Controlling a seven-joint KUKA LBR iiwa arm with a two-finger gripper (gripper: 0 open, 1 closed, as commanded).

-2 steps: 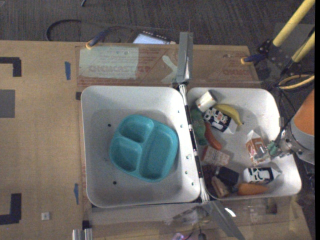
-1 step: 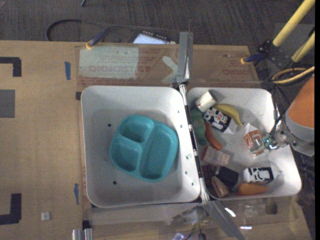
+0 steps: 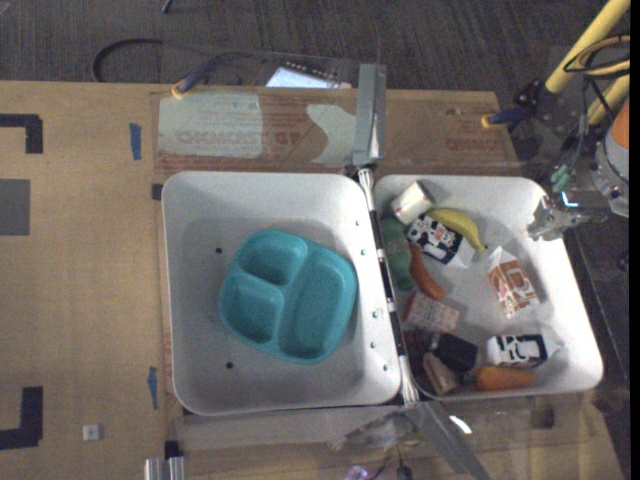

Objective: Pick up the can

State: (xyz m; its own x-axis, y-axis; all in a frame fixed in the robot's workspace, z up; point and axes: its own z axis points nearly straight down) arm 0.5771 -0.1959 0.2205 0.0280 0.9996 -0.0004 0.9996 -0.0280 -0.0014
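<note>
On your left, the cardboard-covered desk [image 3: 80,298] carries the left bin [image 3: 190,208], and a teal divided plate [image 3: 290,296] lies flat in the middle of it. Cross the shared rim and the right bin [image 3: 585,353] is crowded. A green item [image 3: 398,260] sits against its left wall with a slim orange piece [image 3: 428,281] just beside it. Behind those, a black-and-white carton [image 3: 436,238] touches a banana [image 3: 459,226]. Further right, a brown-and-white carton [image 3: 513,287] lies on its own on the bin floor.

The can [image 3: 520,348] (black-and-white, blurred, so take that reading with some care) lies on its side near the front right corner, just behind an orange carrot [image 3: 505,377].

The claw [image 3: 556,217] hangs over the bin's right rim, well apart from the can and with nothing visibly in it. At this angle you cannot tell whether it is apart or together.
</note>
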